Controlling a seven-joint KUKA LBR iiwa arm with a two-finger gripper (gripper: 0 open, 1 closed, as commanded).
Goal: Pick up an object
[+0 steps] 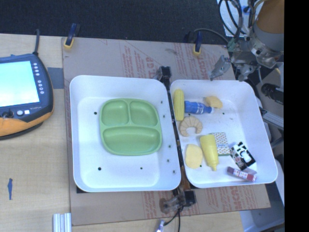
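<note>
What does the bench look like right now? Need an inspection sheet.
Surface: cardboard sheet clamped over wooden bench, bearing left bin and right bin.
Job's things: in right bin, corn cob, blue bottle, croissant, yellow bottle, marker.
Clutter: green divided plate in left bin.
Grippers: pincer above right bin's far edge; fingers unclear.
Cables: black loops by arm.
Surroundings: teach pendant at left.

Plate (130, 127) in left bin (82, 129)
</note>
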